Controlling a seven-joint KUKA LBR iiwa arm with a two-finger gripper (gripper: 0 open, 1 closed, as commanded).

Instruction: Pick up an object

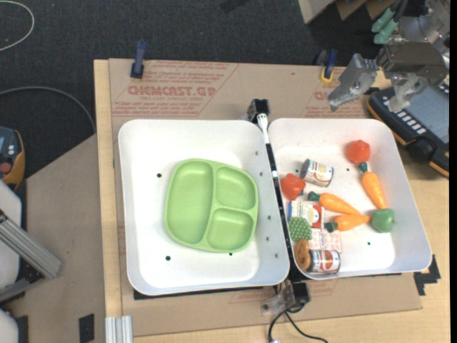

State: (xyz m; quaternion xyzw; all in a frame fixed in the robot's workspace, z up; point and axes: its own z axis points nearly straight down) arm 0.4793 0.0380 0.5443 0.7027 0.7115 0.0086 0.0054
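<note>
The right bin [400, 252] holds several toy foods. A red pepper [358, 151] lies at the back, with a small can [316, 171] to its left. Near the dividing wall sits a red tomato [292, 186]. Three carrots [373, 189] [339, 204] [350, 221] lie in the middle beside a green lime [383, 221]. At the front are a green broccoli [300, 229], a labelled can [325, 260] and a brown cookie [303, 252]. My gripper [344, 90] hangs above the bench behind the right bin's back edge, apart from all of them, with nothing seen in it.
A green divided plate [211, 206] lies in the left bin [136, 163]. Both bins rest on a cardboard sheet [214, 84] held by blue clamps [138, 59]. A dark device [418, 123] sits off the bench's right side.
</note>
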